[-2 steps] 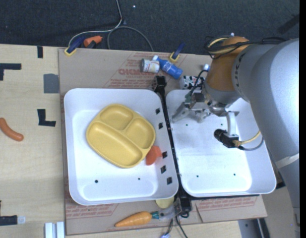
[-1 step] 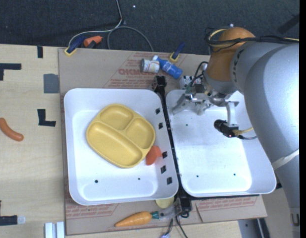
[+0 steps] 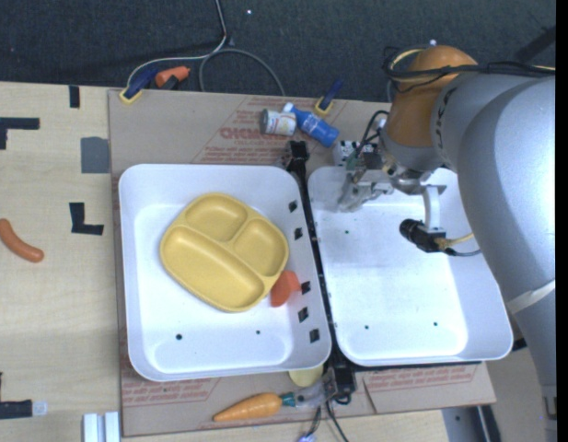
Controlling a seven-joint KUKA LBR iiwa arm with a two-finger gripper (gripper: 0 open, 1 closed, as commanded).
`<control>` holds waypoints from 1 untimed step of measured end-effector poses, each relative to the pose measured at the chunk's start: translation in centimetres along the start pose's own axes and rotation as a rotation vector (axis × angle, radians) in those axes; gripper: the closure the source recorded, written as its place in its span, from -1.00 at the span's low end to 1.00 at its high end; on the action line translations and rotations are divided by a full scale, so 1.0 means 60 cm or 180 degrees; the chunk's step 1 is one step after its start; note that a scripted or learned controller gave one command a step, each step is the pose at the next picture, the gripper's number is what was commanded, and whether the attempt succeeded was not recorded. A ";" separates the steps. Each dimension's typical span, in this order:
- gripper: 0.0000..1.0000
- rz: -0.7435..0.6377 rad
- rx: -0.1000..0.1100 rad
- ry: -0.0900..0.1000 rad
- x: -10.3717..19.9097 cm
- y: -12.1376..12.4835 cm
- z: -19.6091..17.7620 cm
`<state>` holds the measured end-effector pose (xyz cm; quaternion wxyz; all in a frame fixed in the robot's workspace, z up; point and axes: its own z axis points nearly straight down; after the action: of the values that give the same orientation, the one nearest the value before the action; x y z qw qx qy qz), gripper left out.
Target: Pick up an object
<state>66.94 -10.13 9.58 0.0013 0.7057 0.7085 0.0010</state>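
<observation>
Right now the gripper [image 3: 357,184] hovers at the twelve o'clock edge of the right bin [image 3: 468,343]; whether its jaws are spread or pressed together I cannot tell. Nothing graspable lies beneath it, so a descent there would likely close on bare plastic. The nearest candidates sit in the left bin [image 3: 136,339]: a yellow divided plate [image 3: 224,250], broad and smooth, probably hard to pinch, and a small orange piece [image 3: 284,289] touching its four o'clock rim.
</observation>
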 end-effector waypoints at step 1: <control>-1.00 -0.0001 0.0000 -0.0001 0.000 0.000 0.000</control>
<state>66.95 -10.14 9.58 0.0014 0.7056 0.7086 0.0010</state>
